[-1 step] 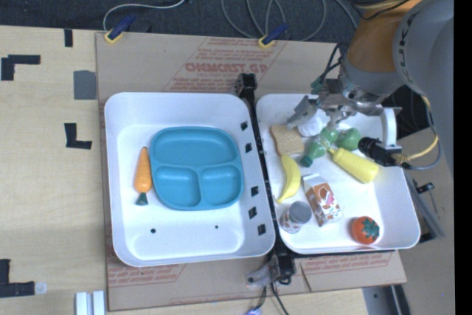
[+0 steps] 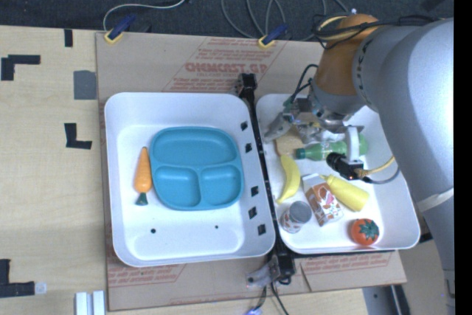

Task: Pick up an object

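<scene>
The right bin holds a banana, a green bottle, a yellow squeeze bottle, a tomato, a small can and a red-and-white carton. My gripper hangs low over the far left corner of this bin, just above the banana's top end and left of the green bottle. A tan object lies partly hidden beneath it. The grey arm with its orange band covers the bin's far right part.
The left bin holds a blue divided plate and a carrot lying beside the plate's left edge. A black divider runs between the bins. Cables loop behind the bench.
</scene>
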